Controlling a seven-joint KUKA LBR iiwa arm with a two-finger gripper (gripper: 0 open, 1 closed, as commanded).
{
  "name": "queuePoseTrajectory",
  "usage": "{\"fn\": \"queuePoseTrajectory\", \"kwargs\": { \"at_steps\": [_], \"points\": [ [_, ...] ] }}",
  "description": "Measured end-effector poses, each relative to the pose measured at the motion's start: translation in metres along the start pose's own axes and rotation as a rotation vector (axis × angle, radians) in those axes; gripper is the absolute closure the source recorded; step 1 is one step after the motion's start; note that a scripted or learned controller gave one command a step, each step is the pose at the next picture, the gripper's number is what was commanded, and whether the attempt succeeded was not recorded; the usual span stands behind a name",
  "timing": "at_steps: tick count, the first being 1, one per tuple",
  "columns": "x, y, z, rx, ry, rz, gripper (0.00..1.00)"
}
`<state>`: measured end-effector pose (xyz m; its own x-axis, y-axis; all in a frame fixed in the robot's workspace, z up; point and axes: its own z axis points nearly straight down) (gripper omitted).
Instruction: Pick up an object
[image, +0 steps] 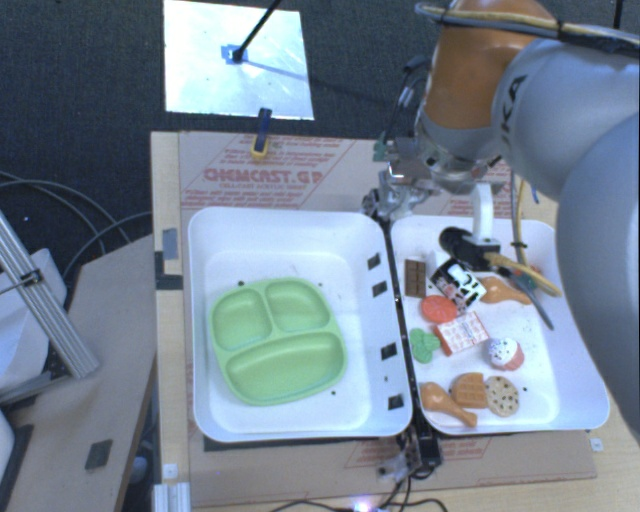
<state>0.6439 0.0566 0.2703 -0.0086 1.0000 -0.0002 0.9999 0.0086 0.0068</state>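
Right bin (580, 400) holds a heap of small toy food: chocolate bar (415, 277), red tomato slice (438, 308), green piece (425, 346), red-and-white carton (463, 333), cupcake (503, 353), cookie (502, 396), drumstick (447, 401). Left bin (200, 300) carries a green divided plate (277, 338). Tool (392, 200) hangs over the back rim between the bins; whether it is spread or pressed together cannot be told.

Judgement: all pieces look light, rigid, smooth plastic, so probably slippery. The drumstick sits apart near the front; pinch across its thick end. Flat pieces look harder to grip.
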Motion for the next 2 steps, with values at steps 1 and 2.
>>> {"fn": "queuePoseTrajectory", "kwargs": {
  "at_steps": [1, 2],
  "points": [
    [0.0, 0.001, -0.011, -0.003, 0.0, -0.005, 1.0],
    [0.035, -0.054, -0.011, 0.008, 0.002, 0.001, 1.0]
  ]
}}
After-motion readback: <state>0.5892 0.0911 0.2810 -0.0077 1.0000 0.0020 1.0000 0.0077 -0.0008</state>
